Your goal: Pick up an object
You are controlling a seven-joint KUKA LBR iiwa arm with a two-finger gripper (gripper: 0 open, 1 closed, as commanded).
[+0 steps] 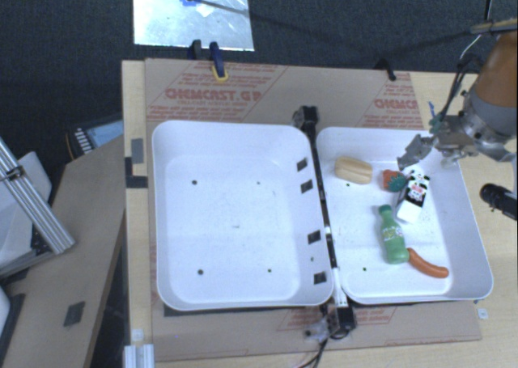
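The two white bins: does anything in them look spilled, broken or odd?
Nothing looks spilled or broken. The green bottle lies on its side in the right bin, with a carrot-like orange piece beside it. The left bin holds no toys, so everything is crowded on one side.

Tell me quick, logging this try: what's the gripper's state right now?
Gripper: above the right bin, over the black-and-white carton; nothing seen held, open or shut cannot be told.
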